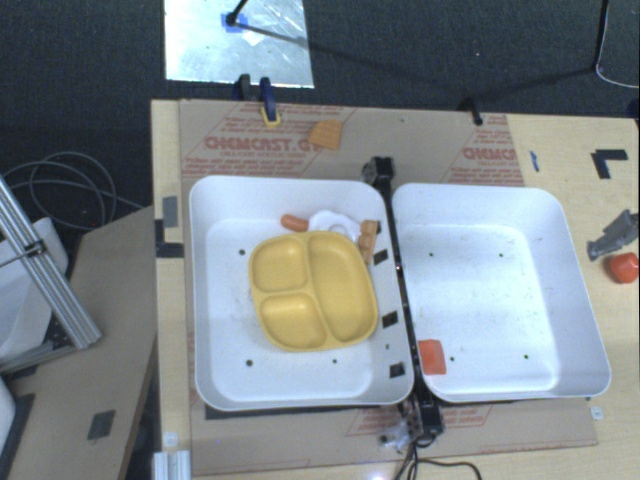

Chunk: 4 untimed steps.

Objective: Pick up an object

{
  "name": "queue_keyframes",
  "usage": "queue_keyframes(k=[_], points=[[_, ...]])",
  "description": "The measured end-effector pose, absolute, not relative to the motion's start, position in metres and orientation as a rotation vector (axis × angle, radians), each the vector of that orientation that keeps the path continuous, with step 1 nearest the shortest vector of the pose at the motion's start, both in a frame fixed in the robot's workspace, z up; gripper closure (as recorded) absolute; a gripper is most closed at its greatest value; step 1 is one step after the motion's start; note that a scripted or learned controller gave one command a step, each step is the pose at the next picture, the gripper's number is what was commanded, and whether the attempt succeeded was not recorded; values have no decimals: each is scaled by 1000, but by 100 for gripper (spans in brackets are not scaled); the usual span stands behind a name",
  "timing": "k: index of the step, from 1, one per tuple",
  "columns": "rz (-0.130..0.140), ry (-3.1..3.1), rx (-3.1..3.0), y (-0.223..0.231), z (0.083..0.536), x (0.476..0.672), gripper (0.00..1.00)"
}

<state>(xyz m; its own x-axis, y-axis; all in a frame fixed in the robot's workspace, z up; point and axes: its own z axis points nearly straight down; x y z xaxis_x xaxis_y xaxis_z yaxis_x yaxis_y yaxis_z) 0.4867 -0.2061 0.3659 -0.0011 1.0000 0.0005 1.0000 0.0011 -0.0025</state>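
A yellow divided plate [312,293] lies in the middle of the left bin [215,298]. Just behind it are a small orange sausage-shaped piece [294,223], a white object [332,224] and a tan block [368,239] against the bin's right wall. The right bin [500,298] holds one orange-red block [431,356], in its near left corner.
A tan piece [325,134] lies on the cardboard behind the left bin, near a blue and yellow clamp [268,96]. At the bench's right edge sit a grey part [612,235] and a red piece [622,266]. A metal frame [45,288] stands at the left.
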Motion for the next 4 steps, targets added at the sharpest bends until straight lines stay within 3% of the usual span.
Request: queue_keyframes(k=[1, 2, 3, 4], points=[[-8, -2239, -2209, -119, 386, 488, 0], [5, -2229, -2201, -30, 255, 486, 0], [-8, -2225, -2233, -92, 340, 495, 0], [3, -2226, -2211, -55, 263, 489, 0]])
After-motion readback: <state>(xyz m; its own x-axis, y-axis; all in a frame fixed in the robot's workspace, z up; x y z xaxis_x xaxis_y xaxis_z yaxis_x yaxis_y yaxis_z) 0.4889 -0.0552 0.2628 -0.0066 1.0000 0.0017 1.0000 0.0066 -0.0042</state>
